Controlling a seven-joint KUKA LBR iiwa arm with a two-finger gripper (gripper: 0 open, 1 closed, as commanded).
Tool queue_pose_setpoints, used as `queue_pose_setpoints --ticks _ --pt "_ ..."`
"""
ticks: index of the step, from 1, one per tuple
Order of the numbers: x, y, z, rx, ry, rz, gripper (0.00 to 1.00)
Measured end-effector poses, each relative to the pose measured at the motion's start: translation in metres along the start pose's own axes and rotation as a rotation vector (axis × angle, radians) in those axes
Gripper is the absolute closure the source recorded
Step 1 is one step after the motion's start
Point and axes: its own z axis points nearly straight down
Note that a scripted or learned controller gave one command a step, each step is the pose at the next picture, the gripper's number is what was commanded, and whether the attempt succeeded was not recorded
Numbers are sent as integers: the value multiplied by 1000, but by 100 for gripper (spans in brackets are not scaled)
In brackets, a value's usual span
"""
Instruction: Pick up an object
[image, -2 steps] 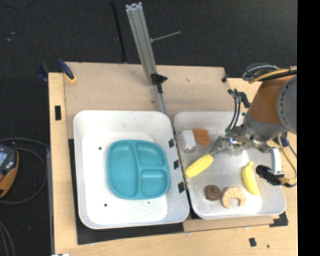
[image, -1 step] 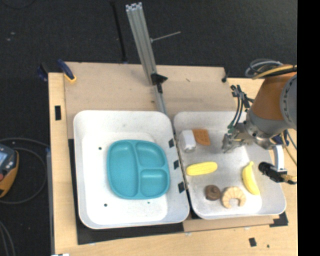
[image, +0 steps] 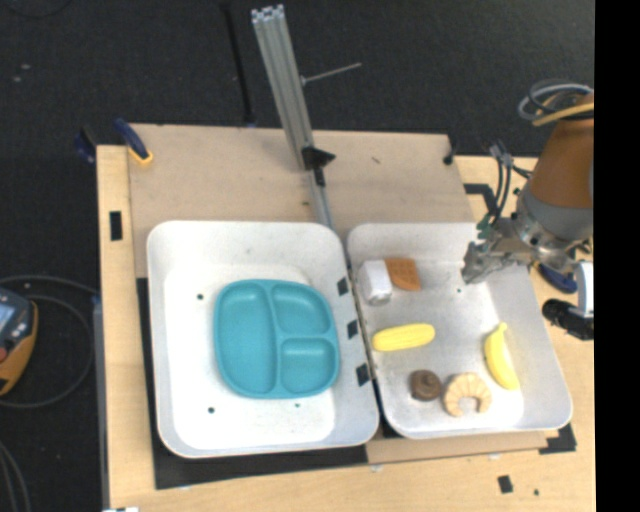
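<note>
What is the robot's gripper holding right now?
Nothing. The gripper hangs over the right white bin's upper corner, apart from the toy foods lying there.

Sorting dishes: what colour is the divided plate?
Turquoise blue; the divided plate shows best in the camera view.

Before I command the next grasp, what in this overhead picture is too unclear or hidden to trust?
- Gripper, camera view: too small and dark to tell open from shut.
- Grey arm with orange band: cut off by the right edge.
- Small white block and brown square piece: too blurred to tell whether they touch.
- Round dark brown item: too blurred to identify.
</note>
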Motion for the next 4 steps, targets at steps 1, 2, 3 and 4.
queue_pose_setpoints --ticks 1,2,3,4 --pt "-2 1 -20 4 2 -1 100" --pt "43 5 -21 6 4 -4 100" --pt "90 13 -34 4 4 -6 100" --pt "140 35 -39 5 4 -5 100"
